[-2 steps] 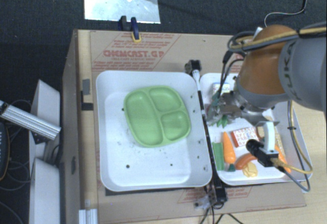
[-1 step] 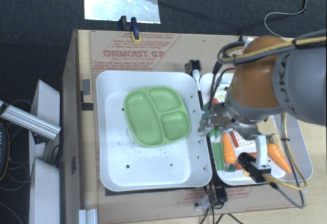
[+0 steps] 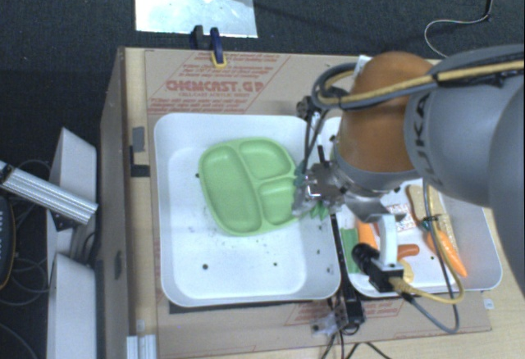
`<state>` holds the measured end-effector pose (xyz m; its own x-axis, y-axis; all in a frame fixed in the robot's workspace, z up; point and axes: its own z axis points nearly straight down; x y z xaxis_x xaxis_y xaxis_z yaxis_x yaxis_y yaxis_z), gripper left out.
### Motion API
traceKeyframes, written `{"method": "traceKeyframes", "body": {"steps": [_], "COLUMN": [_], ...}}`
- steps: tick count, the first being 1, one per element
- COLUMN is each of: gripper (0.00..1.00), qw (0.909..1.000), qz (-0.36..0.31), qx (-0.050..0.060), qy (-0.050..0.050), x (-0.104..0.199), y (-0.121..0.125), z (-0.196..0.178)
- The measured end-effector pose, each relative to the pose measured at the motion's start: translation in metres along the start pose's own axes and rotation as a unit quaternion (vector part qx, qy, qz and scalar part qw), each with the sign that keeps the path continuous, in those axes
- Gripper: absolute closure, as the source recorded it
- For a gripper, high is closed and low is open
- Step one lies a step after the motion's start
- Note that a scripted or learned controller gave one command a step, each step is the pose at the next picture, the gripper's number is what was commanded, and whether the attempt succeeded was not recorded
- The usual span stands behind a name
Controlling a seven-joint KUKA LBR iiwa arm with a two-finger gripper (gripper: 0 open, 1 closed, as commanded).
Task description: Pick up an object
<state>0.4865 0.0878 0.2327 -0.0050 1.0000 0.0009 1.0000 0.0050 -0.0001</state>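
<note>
While hanging over the left white bin (image 3: 176, 267), gripper (image 3: 310, 195) at the right rim of the green divided plate (image 3: 246, 185). Jaw state: cannot tell. Orange carrot toy (image 3: 447, 247) well off to the right.

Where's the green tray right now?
In the camera view, the green tray lies in the left bin, toward its upper right, with the tool at the tray's right edge.
</note>
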Motion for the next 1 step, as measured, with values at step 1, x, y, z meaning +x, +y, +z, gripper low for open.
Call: {"method": "traceKeyframes", "body": {"steps": [1], "gripper": [1.00], "qw": [1.0000], "qz": [0.002], "qx": [0.000], "qy": [-0.001], "x": [-0.0043], "y": [0.0002], "z": [0.0040]}}
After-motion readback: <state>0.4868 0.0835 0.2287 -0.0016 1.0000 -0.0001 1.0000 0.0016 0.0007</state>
